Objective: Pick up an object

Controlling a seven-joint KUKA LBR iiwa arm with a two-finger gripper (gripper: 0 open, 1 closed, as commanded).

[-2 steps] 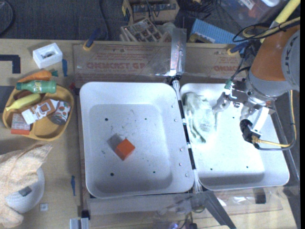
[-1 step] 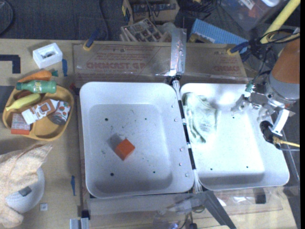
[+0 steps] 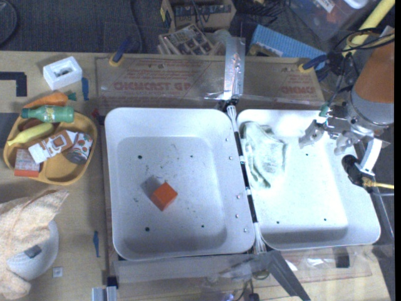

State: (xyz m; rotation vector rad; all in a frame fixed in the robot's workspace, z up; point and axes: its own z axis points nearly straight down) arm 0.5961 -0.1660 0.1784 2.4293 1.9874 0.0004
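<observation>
Orange block (image 3: 165, 195) with a grey side lies in the left white bin (image 3: 125, 125), well apart from the open, empty gripper (image 3: 327, 137) over the right white bin (image 3: 363, 227) beside a crumpled pale cloth (image 3: 264, 155).

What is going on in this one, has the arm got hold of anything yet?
Not from what shows. The grey arm's end effector sits over the upper right part of the right white bin, with nothing visible between its fingers. A crumpled pale cloth lies at that bin's left side, apart from the end effector. The small orange block rests alone in the left white bin, untouched. No pick has happened at this moment.
</observation>
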